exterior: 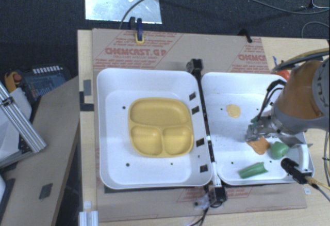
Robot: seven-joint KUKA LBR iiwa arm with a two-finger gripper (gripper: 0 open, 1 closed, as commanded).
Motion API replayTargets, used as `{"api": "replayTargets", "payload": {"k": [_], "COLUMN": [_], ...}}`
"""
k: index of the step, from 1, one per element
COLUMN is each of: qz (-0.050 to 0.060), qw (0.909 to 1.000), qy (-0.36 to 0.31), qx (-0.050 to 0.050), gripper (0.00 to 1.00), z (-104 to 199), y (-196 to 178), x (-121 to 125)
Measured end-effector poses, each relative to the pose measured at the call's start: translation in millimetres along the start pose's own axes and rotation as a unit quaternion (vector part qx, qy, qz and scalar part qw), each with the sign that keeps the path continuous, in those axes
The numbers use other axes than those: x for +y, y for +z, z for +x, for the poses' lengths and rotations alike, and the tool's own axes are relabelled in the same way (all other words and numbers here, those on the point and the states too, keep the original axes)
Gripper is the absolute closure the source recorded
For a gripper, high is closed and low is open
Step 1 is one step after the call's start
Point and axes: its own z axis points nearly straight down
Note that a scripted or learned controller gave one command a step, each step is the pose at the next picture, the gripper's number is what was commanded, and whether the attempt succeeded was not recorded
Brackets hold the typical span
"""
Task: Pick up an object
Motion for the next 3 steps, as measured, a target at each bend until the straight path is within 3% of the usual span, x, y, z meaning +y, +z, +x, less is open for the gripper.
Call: {"api": "replayTargets", "payload": {"k": [3], "qz": [0.000], "qw": [1.0000], "qy": [-0.002], "qx": [0.001], "gripper": [1.00], "z": [-13.8], "y": [-154.0], "x": [9.3]}}
